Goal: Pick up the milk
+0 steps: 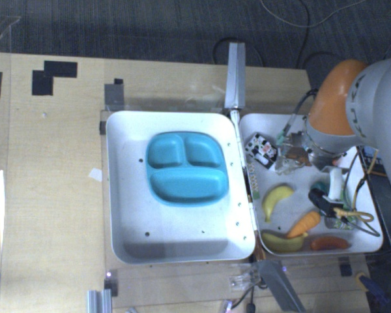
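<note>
surface (45,175): pale wood, black tape shapes at upper left
bins: 2, white, side by side
left bin (127,194): holds 1 blue tray (186,167), three sections, nothing seen in them
right bin (371,240): upper right part hidden under the arm
milk (260,150): small black-and-white carton with a red mark, tilted, upper left of the right bin near the divider, just left of the hand, apart from it as far as seen; print too small to read
bananas: 2; one (276,199) mid-bin, curved; one (283,242) along the front wall, partly under the carrot
carrot (304,223): 1, orange, slanted, lower end over the front banana
red item (329,243): 1, long, at the front right; kind unclear
hand (293,158): low in the right bin, right of the milk; metal parts blur together, cannot tell if open or closed
arm (352,109): grey with orange band, cut off at the right edge, covers the bin's back corner
cables (342,210): black and yellow bundle right of the carrot, tangled, hard to separate
</note>
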